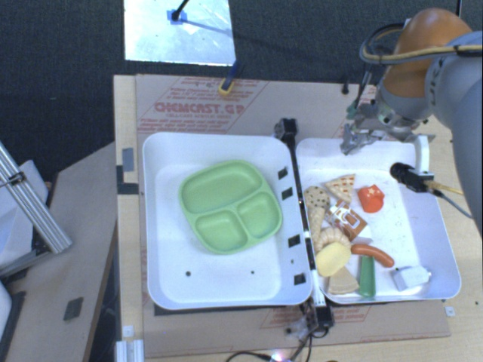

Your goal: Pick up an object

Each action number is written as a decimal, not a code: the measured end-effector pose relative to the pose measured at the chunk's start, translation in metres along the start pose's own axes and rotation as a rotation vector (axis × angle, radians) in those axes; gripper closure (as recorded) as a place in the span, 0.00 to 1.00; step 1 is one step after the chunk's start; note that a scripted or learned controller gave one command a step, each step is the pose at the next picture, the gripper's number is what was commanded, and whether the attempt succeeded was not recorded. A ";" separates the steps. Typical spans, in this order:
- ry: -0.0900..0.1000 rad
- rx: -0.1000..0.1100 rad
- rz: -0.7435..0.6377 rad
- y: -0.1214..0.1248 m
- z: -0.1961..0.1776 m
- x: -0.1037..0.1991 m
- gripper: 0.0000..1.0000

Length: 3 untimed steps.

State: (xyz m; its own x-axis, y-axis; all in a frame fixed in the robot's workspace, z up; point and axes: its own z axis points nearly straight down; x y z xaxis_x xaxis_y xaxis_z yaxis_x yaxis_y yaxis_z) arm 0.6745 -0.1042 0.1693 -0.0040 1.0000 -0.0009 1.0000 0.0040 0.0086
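Observation:
The right bin [434, 225] holds a pile of toy food: a red pepper [370, 197], a pizza slice [341, 186], a cookie [315, 198], a yellow lemon-like piece [333, 259], a sausage [372, 254], a green stick [366, 277] and a small grey-white piece [410, 277]. My gripper [352, 143] hangs over the far edge of the right bin, above and behind the food, with nothing visibly between its fingers. Its fingers point down and are small and dark.
The left bin [166, 277] holds a green divided plate [229, 204]. A black divider [296, 202] with clips runs between the bins. A black cable plug [407, 176] hangs over the right bin's far right. A silver sheet [179, 21] lies behind the bench.

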 end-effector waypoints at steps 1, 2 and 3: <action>0.000 0.000 -0.001 0.002 -0.055 0.000 1.00; 0.002 0.006 -0.005 0.001 -0.060 0.053 1.00; 0.002 0.009 -0.004 -0.024 -0.057 0.101 1.00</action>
State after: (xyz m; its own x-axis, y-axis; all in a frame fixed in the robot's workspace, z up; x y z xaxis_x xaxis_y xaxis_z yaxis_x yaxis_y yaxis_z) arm 0.6499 -0.0028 0.2262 -0.0082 1.0000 0.0010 1.0000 0.0082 -0.0002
